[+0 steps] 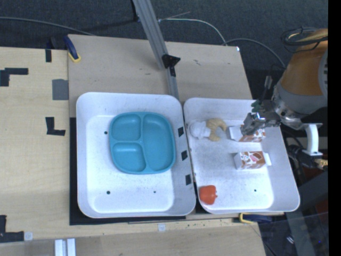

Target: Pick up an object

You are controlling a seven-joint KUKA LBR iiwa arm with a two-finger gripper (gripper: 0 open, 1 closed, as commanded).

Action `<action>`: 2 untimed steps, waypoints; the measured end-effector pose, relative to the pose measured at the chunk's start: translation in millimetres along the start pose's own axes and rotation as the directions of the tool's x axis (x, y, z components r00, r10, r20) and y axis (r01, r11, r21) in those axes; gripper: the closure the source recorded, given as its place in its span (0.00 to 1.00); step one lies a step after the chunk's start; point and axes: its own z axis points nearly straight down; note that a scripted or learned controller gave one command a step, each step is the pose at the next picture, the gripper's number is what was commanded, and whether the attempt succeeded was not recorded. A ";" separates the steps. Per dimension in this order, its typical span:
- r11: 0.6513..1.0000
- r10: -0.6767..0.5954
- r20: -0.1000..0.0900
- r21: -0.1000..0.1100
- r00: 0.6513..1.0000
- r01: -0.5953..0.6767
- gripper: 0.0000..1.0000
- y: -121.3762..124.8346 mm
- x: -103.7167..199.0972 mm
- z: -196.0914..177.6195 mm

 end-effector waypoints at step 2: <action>1.000 -0.006 -0.003 0.005 1.000 0.006 1.00 21.5 57.0 -36.2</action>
